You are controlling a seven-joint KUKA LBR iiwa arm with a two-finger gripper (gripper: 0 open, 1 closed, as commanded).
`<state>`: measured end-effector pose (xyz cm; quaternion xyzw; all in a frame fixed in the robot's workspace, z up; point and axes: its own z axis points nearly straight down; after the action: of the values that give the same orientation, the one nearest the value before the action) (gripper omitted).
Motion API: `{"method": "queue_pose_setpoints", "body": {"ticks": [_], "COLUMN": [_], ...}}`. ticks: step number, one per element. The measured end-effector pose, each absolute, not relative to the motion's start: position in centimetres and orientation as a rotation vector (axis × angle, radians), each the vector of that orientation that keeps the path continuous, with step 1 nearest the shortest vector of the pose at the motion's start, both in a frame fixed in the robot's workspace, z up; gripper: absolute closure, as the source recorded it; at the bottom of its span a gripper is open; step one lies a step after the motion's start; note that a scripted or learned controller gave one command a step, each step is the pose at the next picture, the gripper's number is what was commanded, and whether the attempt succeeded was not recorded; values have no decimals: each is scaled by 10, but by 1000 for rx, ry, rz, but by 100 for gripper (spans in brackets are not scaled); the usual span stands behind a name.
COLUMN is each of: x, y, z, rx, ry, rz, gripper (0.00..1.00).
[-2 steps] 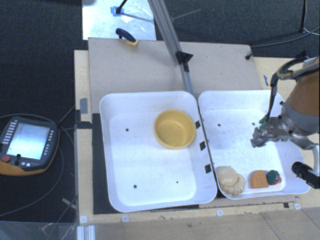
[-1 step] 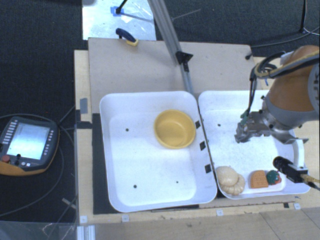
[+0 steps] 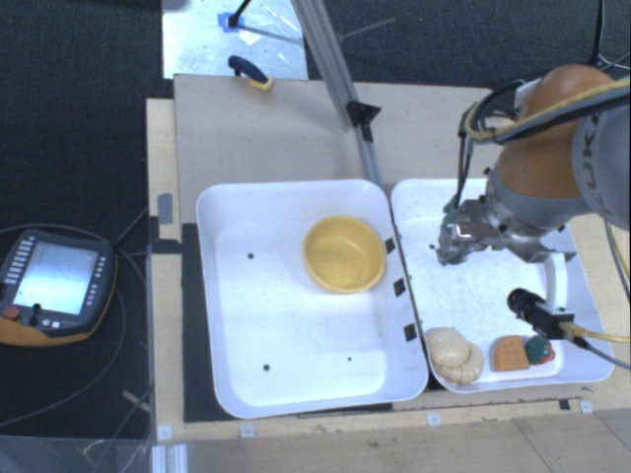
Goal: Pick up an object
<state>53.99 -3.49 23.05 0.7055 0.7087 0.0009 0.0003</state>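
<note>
Nothing looks picked up yet: the yellow bowl (image 3: 344,253) sits in the left bin (image 3: 232,343), while the pale bun (image 3: 454,354) and the orange toy (image 3: 512,354) lie at the lower edge of the right bin (image 3: 424,200). The arm (image 3: 552,146) bends in from the right, its end effector (image 3: 455,241) low over that bin's bare middle; whether it grips anything, I cannot tell.
</note>
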Motion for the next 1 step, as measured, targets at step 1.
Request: {"method": "queue_pose_setpoints", "body": {"ticks": [1], "x": [565], "y": [11], "z": [241], "rx": [2216], "ry": [2225], "rz": [3], "gripper": [100]}}
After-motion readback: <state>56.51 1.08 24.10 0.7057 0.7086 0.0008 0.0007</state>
